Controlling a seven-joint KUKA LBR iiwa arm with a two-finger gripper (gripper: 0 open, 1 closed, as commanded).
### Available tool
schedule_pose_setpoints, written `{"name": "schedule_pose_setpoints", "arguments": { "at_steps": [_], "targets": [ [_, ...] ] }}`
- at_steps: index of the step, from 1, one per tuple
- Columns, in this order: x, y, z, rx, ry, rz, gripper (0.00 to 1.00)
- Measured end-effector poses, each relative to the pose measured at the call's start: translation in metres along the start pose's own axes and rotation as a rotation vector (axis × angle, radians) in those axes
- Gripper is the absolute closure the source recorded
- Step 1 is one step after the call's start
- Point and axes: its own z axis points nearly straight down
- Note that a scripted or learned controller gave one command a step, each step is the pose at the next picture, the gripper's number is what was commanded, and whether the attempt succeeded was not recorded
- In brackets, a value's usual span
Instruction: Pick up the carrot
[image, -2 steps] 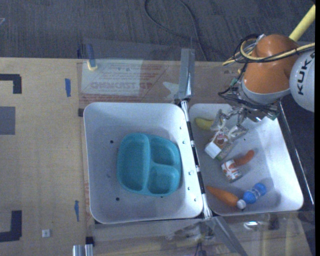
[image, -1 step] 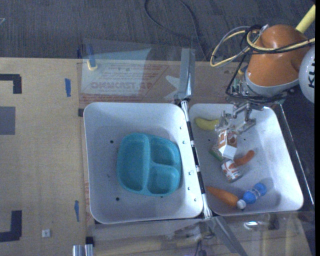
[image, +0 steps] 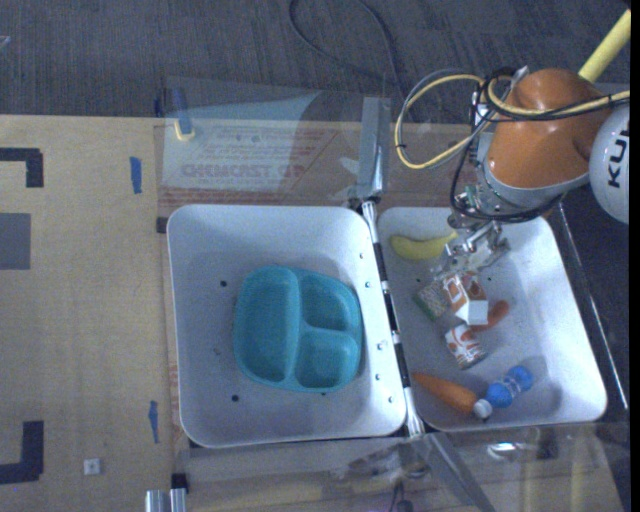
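Carrot (image: 447, 392) lying at front of right bin (image: 575, 330) beside blue bottle (image: 505, 389), probably light, stiff, smooth, best pinched across thick middle; gripper (image: 478, 243) near banana (image: 418, 246), finger state impossible to tell.

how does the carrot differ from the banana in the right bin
The carrot is orange; the banana is yellow. The carrot lies near the bin's front edge, tapering to a point, while the banana lies near the back edge, gently curved. The gripper hangs close beside the banana, and the carrot sits far from it, next to a blue bottle. Both lie flat in the right bin.
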Motion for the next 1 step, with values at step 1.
{"name": "schedule_pose_setpoints", "arguments": {
  "at_steps": [1],
  "targets": [
    [-0.0053,0.0353,-0.0198,-0.004,0.0,-0.349,1.0]
  ]
}}
